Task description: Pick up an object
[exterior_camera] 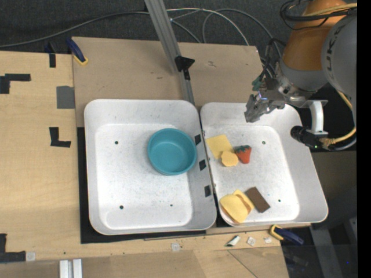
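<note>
Two shallow white bins are seen side by side on a wooden bench (35, 155). The left bin (110, 213) contains a teal bowl (171, 150), set upright near its right wall. The right bin (298, 196) contains five small objects. A pale yellow block (218, 145) lies near the left wall; a smaller orange-yellow piece (229, 159) is touching its lower right corner, and a red piece with a dark green top (244, 153) lies just beside that. Towards the near edge, a yellow rounded piece (235, 206) lies against a brown rectangular block (257, 199), which is tilted.

The grey arm with its orange band (310, 36) is seen reaching in from the right. The gripper (254, 112) is positioned over the far left part of the right bin, above and apart from the objects. Nothing is seen between the jaws; whether they are open or closed cannot be told. A grey metal pole (165, 30) is seen running down towards the gap between the bins.
</note>
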{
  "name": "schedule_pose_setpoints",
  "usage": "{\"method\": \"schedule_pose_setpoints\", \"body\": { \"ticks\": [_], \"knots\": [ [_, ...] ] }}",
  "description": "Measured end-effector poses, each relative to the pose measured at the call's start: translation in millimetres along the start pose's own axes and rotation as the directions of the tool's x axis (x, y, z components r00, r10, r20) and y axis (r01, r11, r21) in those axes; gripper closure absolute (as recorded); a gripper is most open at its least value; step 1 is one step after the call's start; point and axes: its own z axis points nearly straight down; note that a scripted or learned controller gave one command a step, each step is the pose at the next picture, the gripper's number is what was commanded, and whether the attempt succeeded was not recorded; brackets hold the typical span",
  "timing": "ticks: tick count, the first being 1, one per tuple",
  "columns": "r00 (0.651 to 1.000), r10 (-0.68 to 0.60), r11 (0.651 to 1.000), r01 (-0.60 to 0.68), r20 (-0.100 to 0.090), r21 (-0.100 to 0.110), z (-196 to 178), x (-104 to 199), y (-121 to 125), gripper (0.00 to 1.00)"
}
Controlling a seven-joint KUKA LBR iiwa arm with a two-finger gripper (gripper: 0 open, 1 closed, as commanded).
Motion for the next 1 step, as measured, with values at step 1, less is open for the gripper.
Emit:
{"method": "schedule_pose_setpoints", "body": {
  "ticks": [1],
  "knots": [
    [1.000, -0.001, 1.000, 0.001, 0.000, 0.000, -7.3, 53.3, 9.0, 1.00]
  ]
}}
